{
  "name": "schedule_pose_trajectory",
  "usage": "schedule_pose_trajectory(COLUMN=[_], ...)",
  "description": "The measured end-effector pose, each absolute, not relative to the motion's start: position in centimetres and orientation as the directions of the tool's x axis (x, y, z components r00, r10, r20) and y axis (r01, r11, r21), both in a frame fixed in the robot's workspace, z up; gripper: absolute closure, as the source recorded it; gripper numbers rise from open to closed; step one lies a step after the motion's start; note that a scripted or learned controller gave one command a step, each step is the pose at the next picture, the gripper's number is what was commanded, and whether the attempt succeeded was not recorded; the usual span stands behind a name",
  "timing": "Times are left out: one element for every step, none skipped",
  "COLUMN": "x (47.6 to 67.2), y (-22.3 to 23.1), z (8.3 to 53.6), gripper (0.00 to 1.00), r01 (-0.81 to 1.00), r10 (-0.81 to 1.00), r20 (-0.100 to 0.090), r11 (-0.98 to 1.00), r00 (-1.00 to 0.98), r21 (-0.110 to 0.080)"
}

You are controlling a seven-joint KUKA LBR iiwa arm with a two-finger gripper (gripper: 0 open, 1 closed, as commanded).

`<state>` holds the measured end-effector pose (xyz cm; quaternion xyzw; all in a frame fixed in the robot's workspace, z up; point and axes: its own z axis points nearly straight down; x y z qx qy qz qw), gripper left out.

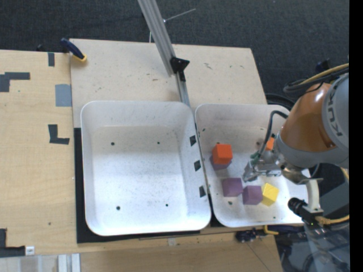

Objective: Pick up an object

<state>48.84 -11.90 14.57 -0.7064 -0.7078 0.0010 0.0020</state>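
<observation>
Two-finger metal claw point(256, 170) low inside the right-hand shallow white plastic bin point(238, 115), hanging from the grey arm with its orange band point(303, 124) reaching in from the right. Fingers too small and blurred to judge; cannot tell whether spread or pressed together, and nothing seen pinched between them. Small orange block point(222, 153) to the left of the claw and slightly farther from the bin's near wall, close but apart from it. Two small purple blocks nearer the bin's front edge than the claw: one purple block point(231, 186) down and to the left, the other purple block point(252, 195) almost directly below the claw tip, the pair side by side and close to touching. Small yellow block point(270, 194) just right of the second purple one, below and slightly right of the claw. A sliver of something orange point(270, 143) just above and right of the claw, against the arm, too hidden to identify. Left-hand shallow white plastic bin point(136, 113) well away to the left of the claw, beyond the shared rim. Slanted grey metal rail point(156, 24) far above and left.
</observation>
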Motion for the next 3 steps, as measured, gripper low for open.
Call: schedule_pose_trajectory(x=[49.8,49.9,53.4], y=[-12.0,-12.0,-7.7], z=[20.3,23.7,24.5], gripper=[1.00,1.00,1.00], r01=[1.000,1.000,1.000], r10=[1.000,1.000,1.000], r20=[-0.001,-0.001,0.001], r11=[0.002,0.002,0.007], r00=[-0.002,-0.002,-0.007], r21=[0.005,0.003,0.001])
